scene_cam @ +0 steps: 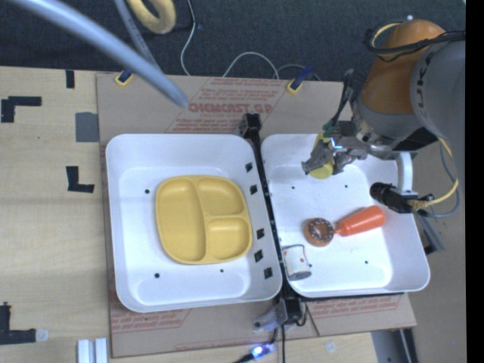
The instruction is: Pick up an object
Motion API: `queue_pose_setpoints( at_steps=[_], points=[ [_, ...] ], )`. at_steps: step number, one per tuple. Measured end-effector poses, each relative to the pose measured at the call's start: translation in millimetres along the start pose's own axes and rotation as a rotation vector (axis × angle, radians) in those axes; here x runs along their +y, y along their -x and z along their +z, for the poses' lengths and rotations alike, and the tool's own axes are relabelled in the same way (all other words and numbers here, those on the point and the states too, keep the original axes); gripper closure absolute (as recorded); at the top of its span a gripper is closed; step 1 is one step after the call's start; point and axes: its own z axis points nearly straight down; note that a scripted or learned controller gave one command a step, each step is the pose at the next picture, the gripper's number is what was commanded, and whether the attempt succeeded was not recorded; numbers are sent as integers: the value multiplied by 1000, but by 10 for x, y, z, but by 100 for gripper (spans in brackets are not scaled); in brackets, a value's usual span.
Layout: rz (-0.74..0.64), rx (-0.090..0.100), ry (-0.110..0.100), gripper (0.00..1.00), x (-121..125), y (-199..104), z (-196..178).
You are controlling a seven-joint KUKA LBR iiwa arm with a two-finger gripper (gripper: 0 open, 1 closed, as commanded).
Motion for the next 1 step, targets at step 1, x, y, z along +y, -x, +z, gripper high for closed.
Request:
queue_pose_setpoints(
  at_steps=[1],
  points=[
    [-3,1,-3,100,-228,-463,-63]
  ],
)
